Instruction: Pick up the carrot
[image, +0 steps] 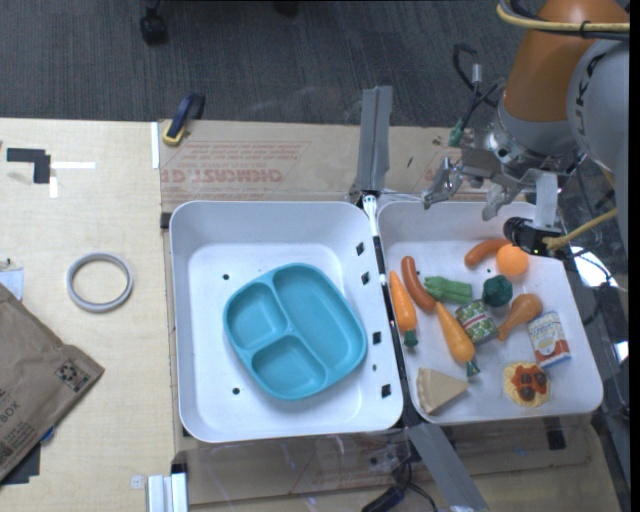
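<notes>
Camera view: two-finger metal gripper (467, 194) hangs over the far rim of the right white bin (585, 395), fingers apart, nothing between them. Orange plastic carrot with green stem (455, 337) lies in that bin's middle, tilted, stem toward the near side, well apart from the gripper. A second, slimmer orange carrot (402, 308) lies beside the bin's left wall, next to a red sausage (417, 283). Left white bin (190, 300) holds a blue three-compartment tray (293, 330).
</notes>
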